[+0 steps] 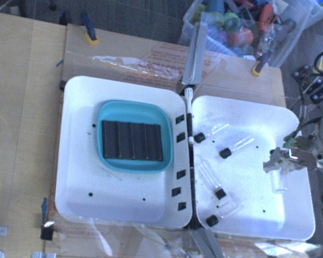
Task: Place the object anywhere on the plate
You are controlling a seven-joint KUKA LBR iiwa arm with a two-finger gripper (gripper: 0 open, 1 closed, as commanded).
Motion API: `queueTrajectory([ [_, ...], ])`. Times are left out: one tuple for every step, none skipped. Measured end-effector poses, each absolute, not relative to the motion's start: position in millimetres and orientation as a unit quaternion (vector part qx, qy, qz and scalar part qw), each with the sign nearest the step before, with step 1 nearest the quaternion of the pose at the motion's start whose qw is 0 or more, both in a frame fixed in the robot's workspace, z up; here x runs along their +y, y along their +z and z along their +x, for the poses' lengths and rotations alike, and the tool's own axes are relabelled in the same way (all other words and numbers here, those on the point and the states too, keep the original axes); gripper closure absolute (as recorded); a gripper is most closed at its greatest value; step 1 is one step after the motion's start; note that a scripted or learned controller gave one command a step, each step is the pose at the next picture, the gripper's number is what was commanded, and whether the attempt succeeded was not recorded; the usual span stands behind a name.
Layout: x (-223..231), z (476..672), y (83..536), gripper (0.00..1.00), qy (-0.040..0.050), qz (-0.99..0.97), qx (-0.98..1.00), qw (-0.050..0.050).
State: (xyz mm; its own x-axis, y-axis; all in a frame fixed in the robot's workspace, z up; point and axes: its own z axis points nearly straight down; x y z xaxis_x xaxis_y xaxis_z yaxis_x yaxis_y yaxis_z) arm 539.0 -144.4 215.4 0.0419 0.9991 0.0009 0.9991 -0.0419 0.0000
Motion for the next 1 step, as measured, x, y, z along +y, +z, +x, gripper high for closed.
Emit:
queueTrajectory([
  [-144.5, 539.0, 215.4, 0.00, -0.0003, -0.722, -0.692, 0.000],
])
